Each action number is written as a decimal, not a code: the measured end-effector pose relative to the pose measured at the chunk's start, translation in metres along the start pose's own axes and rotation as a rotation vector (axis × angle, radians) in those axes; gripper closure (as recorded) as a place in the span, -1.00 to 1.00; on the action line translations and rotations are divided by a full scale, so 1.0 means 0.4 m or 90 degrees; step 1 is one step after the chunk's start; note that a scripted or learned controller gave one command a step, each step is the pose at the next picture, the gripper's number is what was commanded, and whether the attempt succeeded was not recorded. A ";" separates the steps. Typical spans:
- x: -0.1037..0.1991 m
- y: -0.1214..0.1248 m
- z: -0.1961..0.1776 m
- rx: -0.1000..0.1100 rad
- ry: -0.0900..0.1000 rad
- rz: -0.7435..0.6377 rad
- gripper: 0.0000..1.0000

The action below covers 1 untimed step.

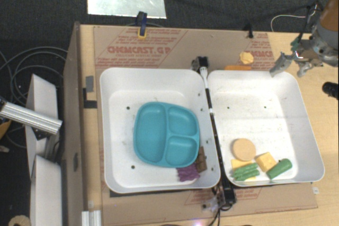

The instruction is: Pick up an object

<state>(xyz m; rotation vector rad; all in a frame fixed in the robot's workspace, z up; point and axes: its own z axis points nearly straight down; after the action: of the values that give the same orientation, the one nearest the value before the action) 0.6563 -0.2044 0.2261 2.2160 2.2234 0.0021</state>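
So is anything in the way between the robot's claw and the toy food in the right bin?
Nothing visible blocks it. The gripper is at the right bin's far right corner, and bare bin floor lies between it and the food pieces at the near edge.

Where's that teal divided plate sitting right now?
In the camera view, the teal plate lies in the left white bin, toward its near right side, with a purple item and a brown piece at its lower right edge.

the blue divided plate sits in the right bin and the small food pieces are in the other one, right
Not quite. The camera view shows the blue divided plastic plate in the left shallow white bin, not the right one. The small food pieces, such as the round tan cookie-shaped piece and the green pod-shaped piece, do lie in the other bin.
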 end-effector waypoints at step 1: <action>-0.001 0.003 -0.029 -0.003 -0.001 -0.002 1.00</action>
<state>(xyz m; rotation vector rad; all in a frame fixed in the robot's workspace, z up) 0.6573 -0.2047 0.2378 2.2087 2.2240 0.0048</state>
